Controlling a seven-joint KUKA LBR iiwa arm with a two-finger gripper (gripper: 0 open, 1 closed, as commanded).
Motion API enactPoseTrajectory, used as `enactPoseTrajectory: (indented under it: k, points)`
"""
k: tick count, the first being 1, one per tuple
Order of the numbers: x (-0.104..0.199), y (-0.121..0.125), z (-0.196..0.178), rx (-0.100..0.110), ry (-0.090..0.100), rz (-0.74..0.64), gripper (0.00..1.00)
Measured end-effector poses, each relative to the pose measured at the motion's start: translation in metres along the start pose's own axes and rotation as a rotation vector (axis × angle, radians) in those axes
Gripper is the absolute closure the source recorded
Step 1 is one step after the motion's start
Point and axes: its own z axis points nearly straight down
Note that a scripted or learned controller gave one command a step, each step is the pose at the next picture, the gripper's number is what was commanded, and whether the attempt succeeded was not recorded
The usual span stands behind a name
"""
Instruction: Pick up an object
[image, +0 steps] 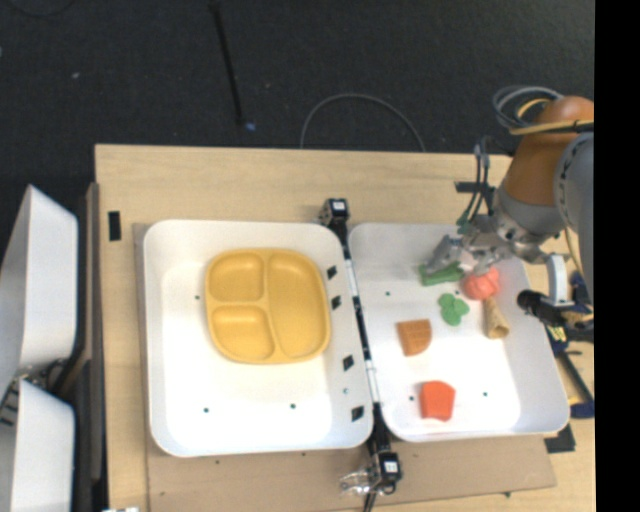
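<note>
Two shallow white bins side by side on a tan wooden bench. In the left bin, a yellow plastic plate with three compartments, well apart from everything else. In the right bin, a scatter of small things: orange-brown wedge-shaped block near the middle, red-orange block toward the near edge, small green knobbly piece, pale tan stick-like piece, pink-red rounded toy, flat green piece. Grey gripper low over the far right part of that bin, directly above the flat green piece, just beside the pink-red rounded toy. Grip unclear: cannot tell whether released or clenched.
</note>
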Motion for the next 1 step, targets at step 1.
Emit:
enactPoseTrajectory:
  k: [1]
  points:
    - [-0.0015,0.0,-0.0093,0.0,-0.001,-0.001,1.0]
